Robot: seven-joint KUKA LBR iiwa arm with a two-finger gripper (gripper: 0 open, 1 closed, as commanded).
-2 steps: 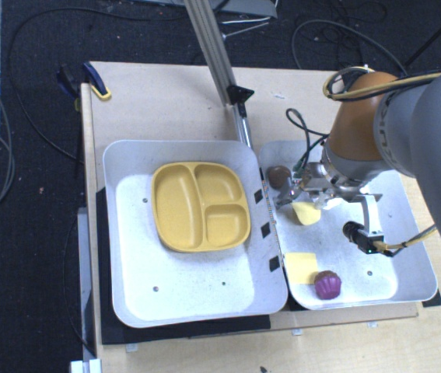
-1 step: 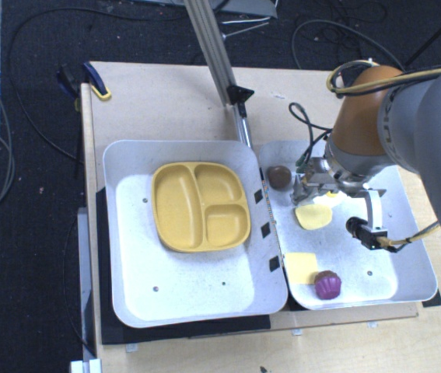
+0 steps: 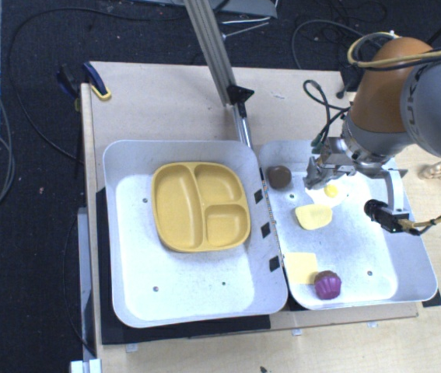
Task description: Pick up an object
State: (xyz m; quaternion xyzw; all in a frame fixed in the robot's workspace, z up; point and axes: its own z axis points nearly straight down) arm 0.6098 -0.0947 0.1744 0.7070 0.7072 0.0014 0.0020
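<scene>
My gripper (image 3: 319, 175) hangs low in the right bin (image 3: 376, 243); I cannot tell its state; a small yellow piece (image 3: 332, 191) lies just at its 4 o'clock; a brown ball (image 3: 279, 177) sits at its 9 o'clock; the left bin (image 3: 127, 231) holds a yellow tray (image 3: 201, 206).

Camera view, single and fixed: we look down at a slant from above the bench (image 3: 166, 92), far enough back to take in both white bins, the left bin (image 3: 127, 286) and the right bin (image 3: 407, 282), side by side. We see the arm (image 3: 407, 99) reaching in from our right, with dark floor beyond the bench's far edge.
</scene>
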